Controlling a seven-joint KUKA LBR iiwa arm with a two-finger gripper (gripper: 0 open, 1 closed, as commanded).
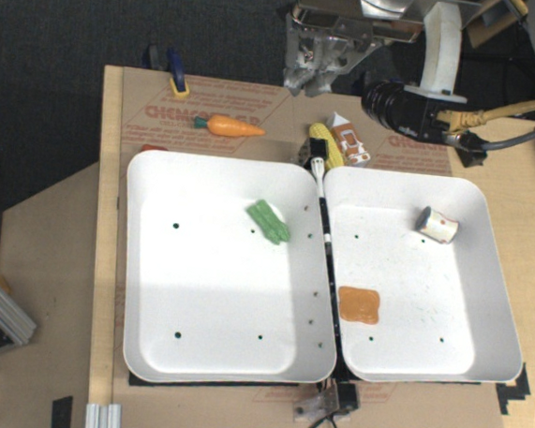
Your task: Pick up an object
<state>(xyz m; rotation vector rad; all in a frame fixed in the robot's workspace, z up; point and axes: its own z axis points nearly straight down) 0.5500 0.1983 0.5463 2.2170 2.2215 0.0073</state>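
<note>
A green ridged piece point(269, 222) lies in the left bin point(157, 282), toward its back right. The right bin point(485, 305) holds a flat orange piece point(359, 305) near its left wall and a small white cylinder with a grey end point(436, 225) at its back right. My gripper point(307, 71) hangs at the top of the camera view, behind the bins and beyond their shared back corner, well away from all three objects.
On the brown board behind the bins lie a toy carrot point(229, 127), a yellow corn-like piece point(320, 142) and a small printed packet point(351, 143). A blue clamp point(176, 74) sits at the board's back left. Black hoses point(418, 115) run at the back right.
</note>
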